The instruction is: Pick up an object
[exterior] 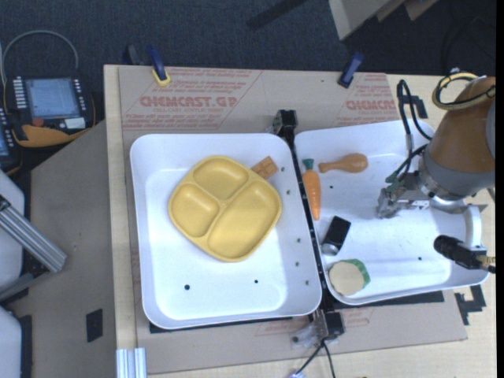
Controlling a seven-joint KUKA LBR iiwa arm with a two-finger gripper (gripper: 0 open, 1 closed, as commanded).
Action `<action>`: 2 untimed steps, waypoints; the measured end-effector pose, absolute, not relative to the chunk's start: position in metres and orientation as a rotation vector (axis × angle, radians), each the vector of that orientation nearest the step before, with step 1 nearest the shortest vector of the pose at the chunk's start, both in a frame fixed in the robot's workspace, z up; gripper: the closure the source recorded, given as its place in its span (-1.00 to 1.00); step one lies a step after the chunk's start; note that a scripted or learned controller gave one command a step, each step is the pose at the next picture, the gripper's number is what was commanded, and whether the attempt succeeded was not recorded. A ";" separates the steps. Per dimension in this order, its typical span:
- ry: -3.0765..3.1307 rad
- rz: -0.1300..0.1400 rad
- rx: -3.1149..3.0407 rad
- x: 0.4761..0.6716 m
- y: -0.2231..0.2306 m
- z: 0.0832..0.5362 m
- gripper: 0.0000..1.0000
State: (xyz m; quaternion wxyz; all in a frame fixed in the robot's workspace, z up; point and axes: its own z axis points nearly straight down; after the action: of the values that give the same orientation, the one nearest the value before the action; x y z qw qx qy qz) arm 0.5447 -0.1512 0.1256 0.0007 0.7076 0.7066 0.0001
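Note:
My gripper (390, 201) hangs over the middle of the right bin (409, 282), on the grey arm (461, 152) that reaches in from the right. It is apart from every object. An orange carrot (313, 192) lies along the right bin's left wall. A tan wooden piece with a round head (345, 163) lies at the back, left of the gripper. A small black block (336, 233) sits toward the front left. A round cream and green item (348, 276) rests at the front left corner.
The left bin (157, 282) holds a yellow divided plate (225, 207) with a small brown block (264, 166) at its back right edge. Black cables (407, 109) loop beside the arm. A black clamp (285, 121) sits between the bins at the back.

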 end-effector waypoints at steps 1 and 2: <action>2.218 0.003 2.217 0.543 -0.152 0.169 1.00; 2.217 0.006 2.214 0.548 -0.149 0.232 1.00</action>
State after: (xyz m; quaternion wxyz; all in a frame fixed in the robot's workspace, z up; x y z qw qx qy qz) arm 0.5476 -0.1494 0.2322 0.0041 0.7065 0.7077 0.0020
